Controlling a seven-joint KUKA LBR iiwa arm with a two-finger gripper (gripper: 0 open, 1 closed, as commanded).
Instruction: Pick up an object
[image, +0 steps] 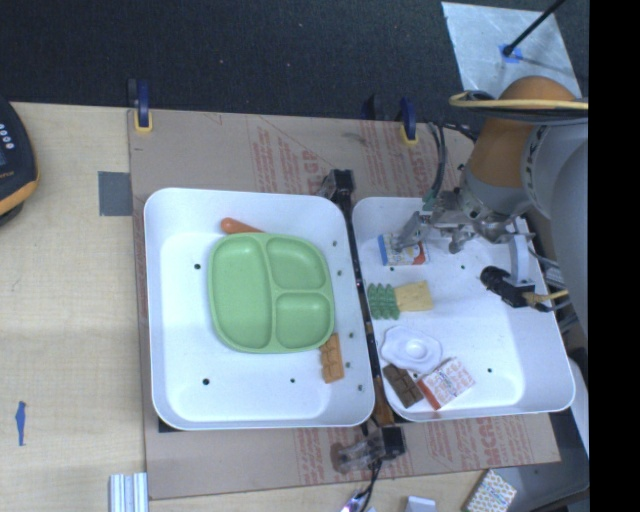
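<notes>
- The arm (520, 130) reaches in from the right, and its jaws hang over the far left corner of the right bin (500, 390), at the gripper (420, 235).
- The gripper sits just above or against a small blue-and-white packet (400, 252) lying there; whether the jaws are spread or pressed together cannot be told from this slanted view, and nothing is seen pinched between them.
- The step in hand looks like the reach or descent onto that packet, with the grasp not yet shown as made.
- Other candidates lie near: a green ridged piece (381, 300) touching a yellow block (414, 296), a white lidded cup (410, 350), and a red-and-white packet (448, 381).
- The left bin (180, 390) holds a green divided plate (270, 292).
- The next move calls for closing squarely on the flat packet, which may slip.
</notes>
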